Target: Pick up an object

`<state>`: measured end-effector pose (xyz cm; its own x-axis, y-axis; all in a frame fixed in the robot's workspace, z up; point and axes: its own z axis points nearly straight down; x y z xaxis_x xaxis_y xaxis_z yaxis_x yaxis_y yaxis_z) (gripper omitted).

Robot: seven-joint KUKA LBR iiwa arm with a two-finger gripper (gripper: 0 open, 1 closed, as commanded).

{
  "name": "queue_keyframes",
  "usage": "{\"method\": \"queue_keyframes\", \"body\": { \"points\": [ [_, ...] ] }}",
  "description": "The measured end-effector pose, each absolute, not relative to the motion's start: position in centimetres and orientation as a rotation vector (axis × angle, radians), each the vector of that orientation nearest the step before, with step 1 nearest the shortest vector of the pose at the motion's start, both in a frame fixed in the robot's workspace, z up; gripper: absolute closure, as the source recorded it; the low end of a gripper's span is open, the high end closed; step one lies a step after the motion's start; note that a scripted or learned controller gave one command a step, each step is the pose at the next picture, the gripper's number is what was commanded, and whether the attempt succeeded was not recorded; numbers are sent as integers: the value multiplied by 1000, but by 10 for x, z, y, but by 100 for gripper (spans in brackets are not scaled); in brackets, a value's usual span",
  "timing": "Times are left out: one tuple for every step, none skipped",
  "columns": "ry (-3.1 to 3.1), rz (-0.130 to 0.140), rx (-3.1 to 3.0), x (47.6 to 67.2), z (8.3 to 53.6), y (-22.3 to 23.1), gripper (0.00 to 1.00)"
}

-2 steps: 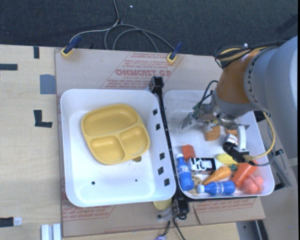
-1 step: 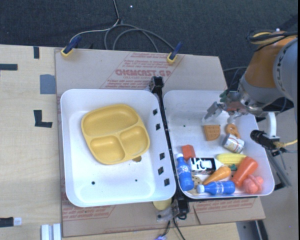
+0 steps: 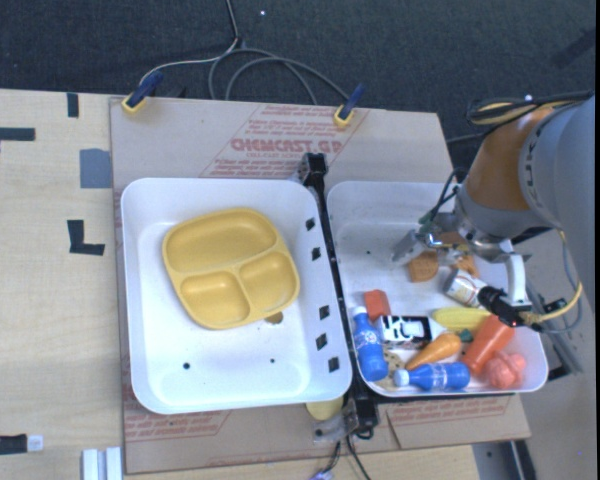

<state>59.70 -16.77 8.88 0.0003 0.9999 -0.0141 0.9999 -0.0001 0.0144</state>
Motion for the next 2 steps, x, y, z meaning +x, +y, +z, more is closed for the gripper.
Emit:
{"method": "queue_keyframes", "body": {
  "points": [
    [2215, 6, 2215, 597, 98, -164, 100],
    [2228, 6, 2212, 626, 157, -102, 100]
  ]
}}
